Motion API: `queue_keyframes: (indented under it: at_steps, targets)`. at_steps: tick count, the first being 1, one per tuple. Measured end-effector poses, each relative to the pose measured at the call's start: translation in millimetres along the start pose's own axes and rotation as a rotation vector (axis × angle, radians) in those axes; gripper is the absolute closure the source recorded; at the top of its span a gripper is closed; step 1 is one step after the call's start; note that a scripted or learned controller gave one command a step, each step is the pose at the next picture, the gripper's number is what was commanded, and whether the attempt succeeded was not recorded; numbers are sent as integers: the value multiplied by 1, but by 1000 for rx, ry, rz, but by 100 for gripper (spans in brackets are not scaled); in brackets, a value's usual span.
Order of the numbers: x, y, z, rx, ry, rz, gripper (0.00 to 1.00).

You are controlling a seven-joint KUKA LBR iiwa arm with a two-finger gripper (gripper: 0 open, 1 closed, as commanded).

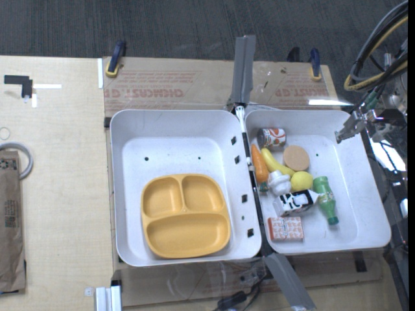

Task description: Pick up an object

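The right bin (363,193) holds several small items. A red and white can (273,137) lies near its far left corner, with an orange carrot (259,164), a yellow banana (275,162) and a tan round disc (297,157) just in front of it. Further forward are a lemon (302,180), a white piece (279,184), a black and white carton (296,201), a green bottle (327,201) and a red patterned box (286,228). My gripper (348,128) hangs over the bin's far right rim, apart from all the items and holding nothing that I can see.
The left bin (130,148) holds a yellow divided plate (185,215). A grey divider post (243,70) stands between the bins at the back. Cables (379,50) and arm parts crowd the right edge. A brown bag (10,225) lies far left.
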State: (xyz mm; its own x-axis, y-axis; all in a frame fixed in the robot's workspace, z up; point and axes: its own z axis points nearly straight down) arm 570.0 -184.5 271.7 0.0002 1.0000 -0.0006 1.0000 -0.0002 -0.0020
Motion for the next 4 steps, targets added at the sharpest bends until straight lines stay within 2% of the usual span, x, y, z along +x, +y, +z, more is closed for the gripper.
queue_keyframes:
  at_steps: [1, 2, 3, 4]
  targets:
    - [-6, -60, 120, 2, 1, 6, 0]
    - [-15, -80, 179, -1, 6, 451, 0]
    - [-17, -81, 172, 2, 4, 454, 100]
    - [27, -70, 181, 1, 1, 187, 100]
